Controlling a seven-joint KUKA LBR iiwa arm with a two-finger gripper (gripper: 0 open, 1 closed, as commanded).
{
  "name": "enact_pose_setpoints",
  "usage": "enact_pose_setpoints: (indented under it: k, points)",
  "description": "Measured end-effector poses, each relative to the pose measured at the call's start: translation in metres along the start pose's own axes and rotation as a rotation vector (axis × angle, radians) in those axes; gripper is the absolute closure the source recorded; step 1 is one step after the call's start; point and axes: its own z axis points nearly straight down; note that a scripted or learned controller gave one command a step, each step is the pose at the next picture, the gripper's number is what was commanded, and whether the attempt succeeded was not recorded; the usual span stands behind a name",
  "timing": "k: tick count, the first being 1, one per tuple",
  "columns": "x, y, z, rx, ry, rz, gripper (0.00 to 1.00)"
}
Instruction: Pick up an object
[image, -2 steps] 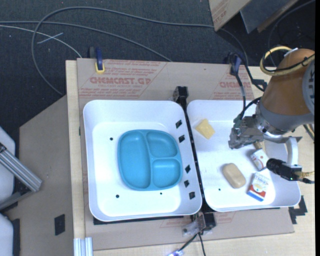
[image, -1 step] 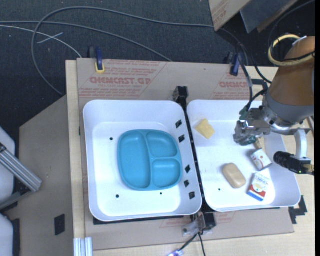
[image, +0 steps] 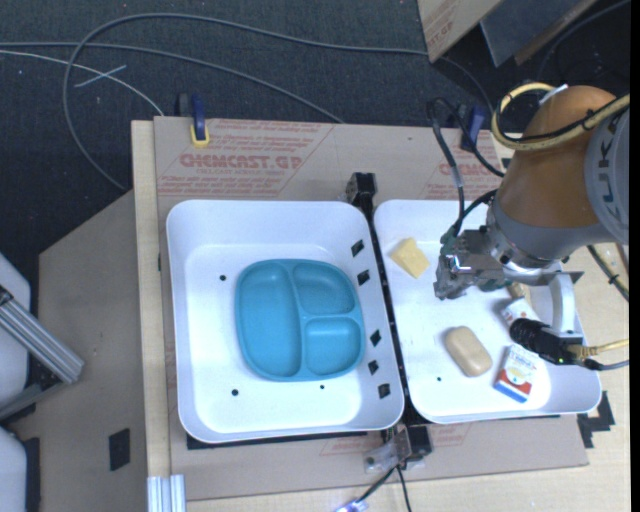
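Hand (image: 452, 278) hangs over right bin (image: 430, 395) — grip state hidden — soap bar (image: 468, 351) at five o'clock, yellow block (image: 409, 257) at ten; descending between them risks missing both.

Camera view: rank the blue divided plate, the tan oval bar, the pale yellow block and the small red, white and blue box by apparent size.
1. blue divided plate
2. tan oval bar
3. small red, white and blue box and pale yellow block: they look alike in size, so unranked.
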Motion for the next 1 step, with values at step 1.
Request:
enact_pose_setpoints:
  k: [1]
  points:
    - [0.0489,0.0013,-0.009,-0.005,-0.001,-0.001,1.0]
